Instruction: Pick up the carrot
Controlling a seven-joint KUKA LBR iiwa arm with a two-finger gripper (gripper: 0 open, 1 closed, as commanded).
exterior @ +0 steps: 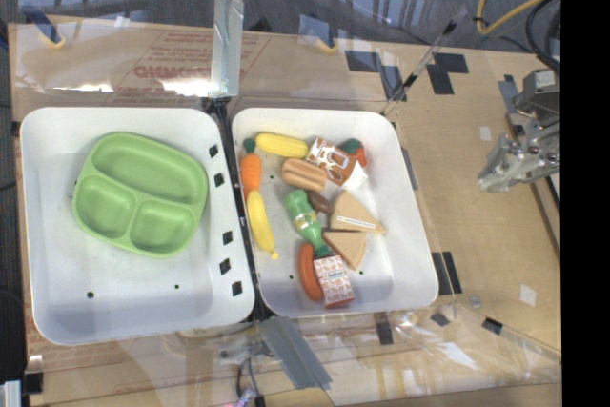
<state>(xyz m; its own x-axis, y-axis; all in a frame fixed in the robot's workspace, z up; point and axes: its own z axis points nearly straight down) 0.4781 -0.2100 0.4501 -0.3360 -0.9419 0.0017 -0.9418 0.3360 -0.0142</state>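
The carrot (250,174) is orange with a green top and lies lengthwise against the left wall of the right bin (412,205), its top pointing to the far side. A yellow banana (259,220) lies just in front of it. My gripper (513,167) shows as a grey metal piece at the right of the bench, outside the bins and well to the right of the carrot. Nothing is visible in it.
The right bin also holds a corn cob (281,145), a hot dog (305,174), a green bottle (305,216), two sandwich wedges (355,220), a red sausage (309,272) and small packets. In the left bin (38,205) sits a green divided plate (140,193).
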